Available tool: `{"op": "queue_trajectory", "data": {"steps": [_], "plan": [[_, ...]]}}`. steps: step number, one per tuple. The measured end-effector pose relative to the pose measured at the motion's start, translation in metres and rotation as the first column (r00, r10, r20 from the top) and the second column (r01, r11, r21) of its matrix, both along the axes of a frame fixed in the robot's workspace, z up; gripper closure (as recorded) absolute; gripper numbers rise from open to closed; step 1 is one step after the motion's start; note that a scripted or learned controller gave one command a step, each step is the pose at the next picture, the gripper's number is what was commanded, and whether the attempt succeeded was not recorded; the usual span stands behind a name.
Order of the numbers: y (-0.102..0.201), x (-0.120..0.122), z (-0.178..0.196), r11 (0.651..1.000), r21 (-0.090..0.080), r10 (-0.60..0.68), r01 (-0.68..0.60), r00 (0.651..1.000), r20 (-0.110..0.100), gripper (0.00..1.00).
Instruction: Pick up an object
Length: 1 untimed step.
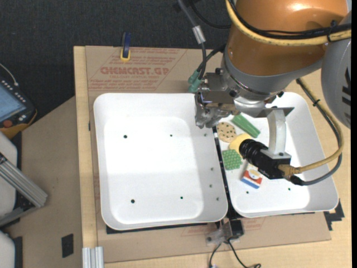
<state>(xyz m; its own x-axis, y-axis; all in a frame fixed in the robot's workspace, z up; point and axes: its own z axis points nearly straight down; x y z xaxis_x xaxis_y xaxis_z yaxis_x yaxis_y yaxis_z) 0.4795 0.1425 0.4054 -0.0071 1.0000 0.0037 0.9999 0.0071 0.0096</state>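
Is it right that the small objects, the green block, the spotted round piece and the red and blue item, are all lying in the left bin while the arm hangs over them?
Not quite. The camera view shows the green block, the spotted round piece and the red and blue item in the right bin, not the left bin. The arm does hang over them.
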Motion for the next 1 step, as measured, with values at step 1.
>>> {"op": "queue_trajectory", "data": {"steps": [1], "plan": [[-0.0788, -0.0011, -0.0916, 1.000, -0.006, -0.015, 0.015, 1.000, -0.018, 1.00]]}}
